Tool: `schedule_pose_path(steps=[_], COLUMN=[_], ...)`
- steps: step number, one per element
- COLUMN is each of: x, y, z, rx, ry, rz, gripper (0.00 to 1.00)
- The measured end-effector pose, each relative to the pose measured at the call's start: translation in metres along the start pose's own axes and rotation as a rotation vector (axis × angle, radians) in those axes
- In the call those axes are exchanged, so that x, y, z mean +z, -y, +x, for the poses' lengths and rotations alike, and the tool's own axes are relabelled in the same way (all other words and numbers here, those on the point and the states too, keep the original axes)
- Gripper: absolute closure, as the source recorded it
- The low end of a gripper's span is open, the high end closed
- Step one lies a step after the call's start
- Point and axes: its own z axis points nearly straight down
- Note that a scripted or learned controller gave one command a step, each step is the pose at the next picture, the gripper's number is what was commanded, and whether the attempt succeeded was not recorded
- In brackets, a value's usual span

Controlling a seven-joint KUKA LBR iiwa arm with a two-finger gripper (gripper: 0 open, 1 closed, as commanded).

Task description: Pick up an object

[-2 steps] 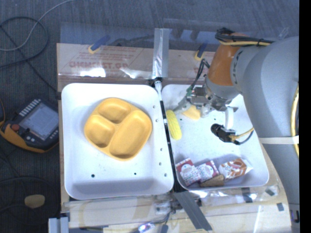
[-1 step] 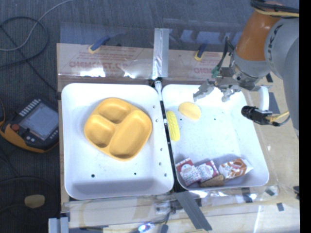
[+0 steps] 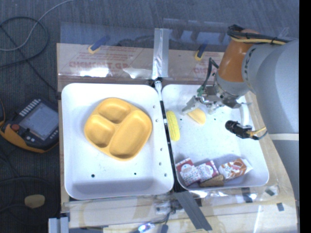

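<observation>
Red-and-white snack packets (image 3: 197,171) and a printed wrapper (image 3: 234,168), their labels too small to read, line the near edge of the right shallow white bin (image 3: 252,144). In the left white bin (image 3: 73,140) sits a yellow three-compartment plastic plate (image 3: 118,127). A yellow corn cob (image 3: 172,125) lies along the right bin's left wall, a pale yellow wedge (image 3: 197,116) beyond it. The tool (image 3: 206,101) hangs just above the wedge, fingers spread, nothing between them.

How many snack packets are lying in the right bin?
3, in a row along the near edge of the right bin: the left packet, the middle packet touching it, and the right packet. A brown item partly under them may hide more.
</observation>
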Motion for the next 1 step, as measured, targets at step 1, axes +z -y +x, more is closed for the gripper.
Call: schedule_pose_path(steps=[1], x=[-0.0087], y=[0.0003], z=[0.0], rx=[-0.001], ry=[0.003], rz=[0.002], gripper=[1.0])
